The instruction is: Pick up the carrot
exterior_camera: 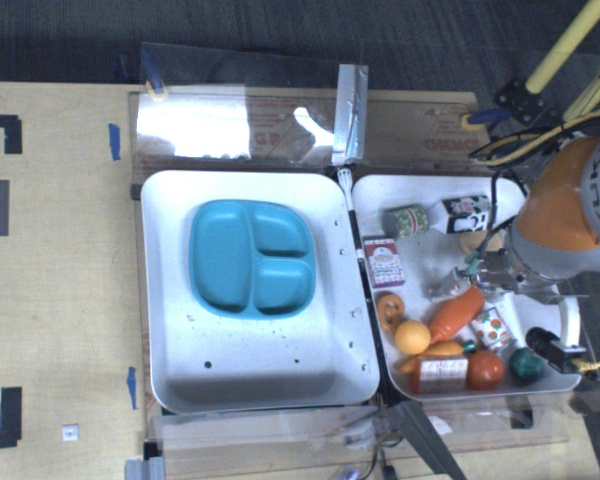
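Observation:
The carrot is orange and lies slantwise in the middle of the right bin, with its thick end pointing up and to the right. My gripper reaches in from the right below the orange wrist band and hangs right at that upper end of the carrot. The wrist hides the point where they meet, so whether they touch is unclear. The carrot's lower tip rests near a yellow-orange ball.
Crowding the carrot in the right bin are a green can, a red-and-white box, a small carton, a red-labelled bottle, a red tomato and a dark green item. The left bin holds a blue divided plate.

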Controlling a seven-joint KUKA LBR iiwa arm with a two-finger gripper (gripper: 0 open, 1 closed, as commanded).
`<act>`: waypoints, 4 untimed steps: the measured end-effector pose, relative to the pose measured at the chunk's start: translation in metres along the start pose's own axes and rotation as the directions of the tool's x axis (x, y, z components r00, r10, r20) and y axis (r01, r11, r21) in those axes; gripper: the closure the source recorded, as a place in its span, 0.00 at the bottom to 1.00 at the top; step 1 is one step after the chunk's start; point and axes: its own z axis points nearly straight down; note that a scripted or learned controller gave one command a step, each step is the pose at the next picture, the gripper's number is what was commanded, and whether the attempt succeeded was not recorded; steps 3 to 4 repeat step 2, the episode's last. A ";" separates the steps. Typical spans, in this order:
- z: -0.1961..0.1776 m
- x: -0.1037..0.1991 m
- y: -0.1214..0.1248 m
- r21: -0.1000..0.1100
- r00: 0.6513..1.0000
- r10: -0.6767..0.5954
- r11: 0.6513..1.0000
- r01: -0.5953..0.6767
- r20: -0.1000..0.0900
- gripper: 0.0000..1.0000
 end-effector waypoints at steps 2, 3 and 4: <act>-0.001 -0.046 0.033 0.002 0.998 -0.068 0.998 0.068 -0.016 0.00; -0.001 -0.046 0.033 0.002 0.998 -0.068 0.998 0.068 -0.016 0.00; -0.001 -0.046 0.033 0.002 0.998 -0.068 0.998 0.068 -0.016 0.00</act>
